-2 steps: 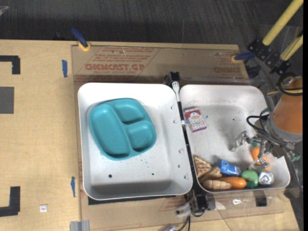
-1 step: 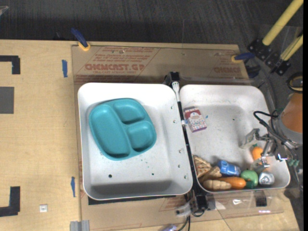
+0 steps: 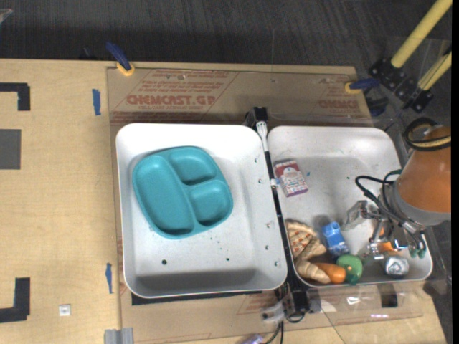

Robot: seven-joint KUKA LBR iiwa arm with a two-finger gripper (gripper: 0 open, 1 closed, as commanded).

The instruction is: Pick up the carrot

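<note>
The carrot [image 3: 333, 269] is a small orange toy with a green leafy end [image 3: 351, 266]. It lies near the front edge of the right bin [image 3: 337, 149], pointing left to right. My gripper [image 3: 379, 241] hangs low over the front right part of that bin, a little to the right of and behind the carrot's green end. The orange band of the arm [image 3: 429, 185] sits above it and hides part of the wrist. Nothing shows between the fingers.
Beside the carrot lie a croissant [image 3: 310, 269], a pizza slice [image 3: 303, 239] and a blue toy [image 3: 333, 236]. A silver can [image 3: 396, 266] sits under the gripper's right side. A red-and-white packet [image 3: 290, 178] lies farther back. The left bin [image 3: 136, 264] holds a teal divided plate [image 3: 181, 190].
</note>
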